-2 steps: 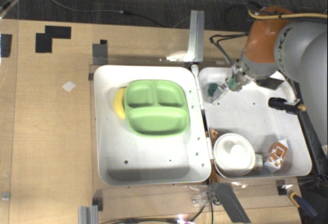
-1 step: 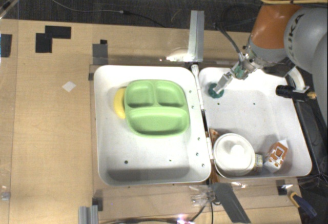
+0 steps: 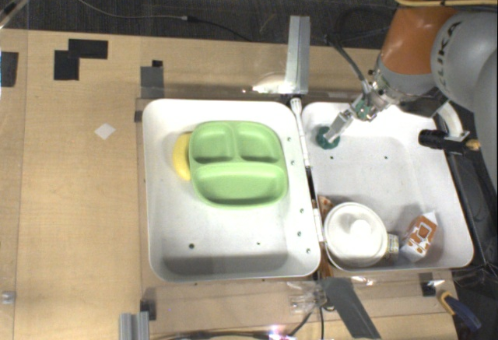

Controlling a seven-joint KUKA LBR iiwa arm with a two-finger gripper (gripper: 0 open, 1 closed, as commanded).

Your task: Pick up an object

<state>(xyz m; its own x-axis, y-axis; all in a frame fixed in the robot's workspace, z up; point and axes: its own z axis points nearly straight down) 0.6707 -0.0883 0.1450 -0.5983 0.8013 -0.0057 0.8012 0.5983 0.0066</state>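
Gripper [image 3: 327, 136] low in right bin [image 3: 436, 191], near its upper-left corner, finger state cannot be told, teal tip at bin floor, white bowl [image 3: 354, 233] and orange packet [image 3: 420, 235] along near edge, green divided tray [image 3: 236, 161] over yellow item [image 3: 180, 157] in left bin [image 3: 218, 253]

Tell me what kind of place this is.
Probably a robotics lab's grasping test cell: a KUKA arm reaches over two white bins holding props, a green divided plate and a white bowl, with cables trailing over the wooden bench.
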